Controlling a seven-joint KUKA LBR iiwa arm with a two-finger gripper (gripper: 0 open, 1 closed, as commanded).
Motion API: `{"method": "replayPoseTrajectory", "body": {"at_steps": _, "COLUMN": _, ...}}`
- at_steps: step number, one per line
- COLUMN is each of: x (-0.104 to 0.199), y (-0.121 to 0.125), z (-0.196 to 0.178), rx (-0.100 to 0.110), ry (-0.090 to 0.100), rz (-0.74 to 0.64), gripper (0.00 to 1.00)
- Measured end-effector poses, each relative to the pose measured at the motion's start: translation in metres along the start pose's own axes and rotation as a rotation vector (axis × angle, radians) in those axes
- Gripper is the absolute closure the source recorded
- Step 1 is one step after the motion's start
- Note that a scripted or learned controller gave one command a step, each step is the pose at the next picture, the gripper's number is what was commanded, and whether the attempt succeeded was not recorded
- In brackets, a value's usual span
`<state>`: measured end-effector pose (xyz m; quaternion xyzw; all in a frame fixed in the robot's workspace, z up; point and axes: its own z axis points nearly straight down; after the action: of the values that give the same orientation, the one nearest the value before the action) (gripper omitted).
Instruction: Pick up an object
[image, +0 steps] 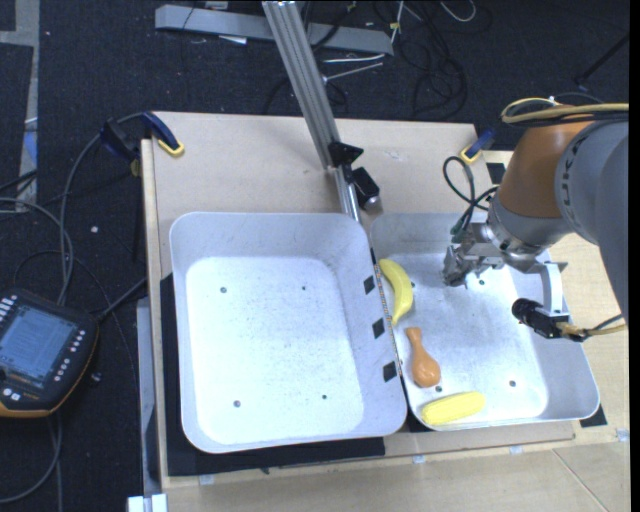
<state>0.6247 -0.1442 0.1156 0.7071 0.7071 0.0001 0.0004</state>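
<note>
while hanging over the far end of the right bin (560, 395), gripper (462, 268) carries nothing that can be made out.

cannot tell how the hand is set, since wrist and arm (560, 185) cover it from above. parked low over bare floor, well apart from the three things, so likely between tries or lining up for one. banana (398, 288) lies against the left wall, far of the rest, nearest to the gripper and probably the easiest reach. drumstick (423, 360) sits just near of it, thin end pointing far. lemon (454, 407) rests in the near corner, tucked by the rim. all three crowd the left and near walls, which leaves little room for a finger on the wall side. left bin (200, 240) alongside, touching at the shared edge.
</note>
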Motion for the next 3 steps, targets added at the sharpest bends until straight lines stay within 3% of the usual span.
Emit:
{"method": "replayPoseTrajectory", "body": {"at_steps": 1, "x": 0.01, "y": 0.001, "z": -0.049, "rx": -0.003, "ry": 0.0, "rz": -0.001, "gripper": 1.0}}
{"method": "replayPoseTrajectory", "body": {"at_steps": 3, "x": -0.001, "y": 0.016, "z": -0.158, "rx": -0.004, "ry": -0.001, "rz": -0.001, "gripper": 1.0}}
